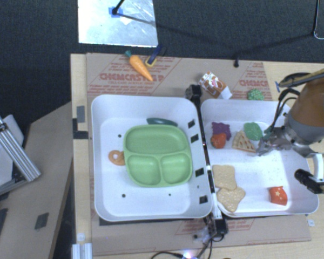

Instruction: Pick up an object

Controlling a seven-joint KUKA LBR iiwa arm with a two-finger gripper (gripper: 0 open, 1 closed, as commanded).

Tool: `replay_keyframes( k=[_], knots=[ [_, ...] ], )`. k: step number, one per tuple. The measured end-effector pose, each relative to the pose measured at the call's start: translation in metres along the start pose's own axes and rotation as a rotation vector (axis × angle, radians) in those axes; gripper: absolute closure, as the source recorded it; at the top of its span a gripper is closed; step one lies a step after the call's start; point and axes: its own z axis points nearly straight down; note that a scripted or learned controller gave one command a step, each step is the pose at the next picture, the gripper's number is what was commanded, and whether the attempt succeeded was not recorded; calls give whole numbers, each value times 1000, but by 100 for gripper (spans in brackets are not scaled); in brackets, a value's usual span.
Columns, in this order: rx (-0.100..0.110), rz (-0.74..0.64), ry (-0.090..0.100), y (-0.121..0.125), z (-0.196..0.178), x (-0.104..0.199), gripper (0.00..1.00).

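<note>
Gripper low in the right bin

At the frame's right, the gripper sits just beside a tan cracker-like wedge and a green piece; whether it is parted or closed I cannot tell

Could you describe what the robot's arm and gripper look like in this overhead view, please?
The arm enters from the right as a rounded body with a broad orange band above a grey wrist section. Thin dark cables loop over its top. The gripper is a small, dark grey metal assembly at the wrist's end, over the right bin.
</note>
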Motion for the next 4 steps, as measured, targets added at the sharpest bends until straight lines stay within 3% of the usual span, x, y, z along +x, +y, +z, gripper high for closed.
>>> replay_keyframes(
  k=[2, 3, 4],
  knots=[
    [-2, 2, -1, -14, -114, -12, 100],
    [1, -2, 0, -13, -127, -12, 100],
    [-1, -7, 1, 12, -136, 30, 100]
  ],
)
